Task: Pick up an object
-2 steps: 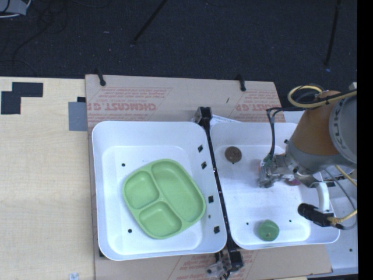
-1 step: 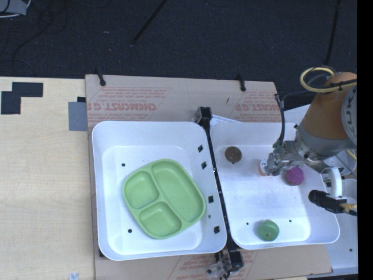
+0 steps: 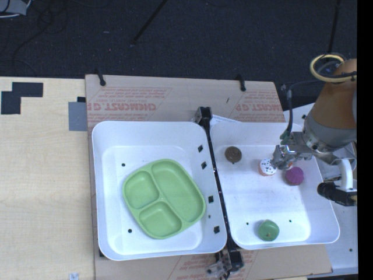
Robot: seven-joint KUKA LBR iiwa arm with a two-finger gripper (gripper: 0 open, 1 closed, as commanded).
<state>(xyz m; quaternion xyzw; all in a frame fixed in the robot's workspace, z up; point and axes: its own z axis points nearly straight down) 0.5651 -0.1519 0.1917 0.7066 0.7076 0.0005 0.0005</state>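
Note:
The right bin [image 3: 250, 226] holds a small brown round object [image 3: 233, 154] near its back left, a white spotted object [image 3: 267, 167] in the middle, a magenta ball [image 3: 294, 175] to the right of it, and a green round object [image 3: 268, 230] near the front. My gripper [image 3: 282, 156] hangs low over the bin, between the white spotted object and the magenta ball and slightly behind them. I see nothing between its fingers.
The left bin [image 3: 111, 139] holds a green divided plate [image 3: 163, 198]. A black divider [image 3: 213, 179] runs between the two bins. The arm's grey body [image 3: 332, 121] stands over the right bin's far right edge. Cardboard lies under both bins.

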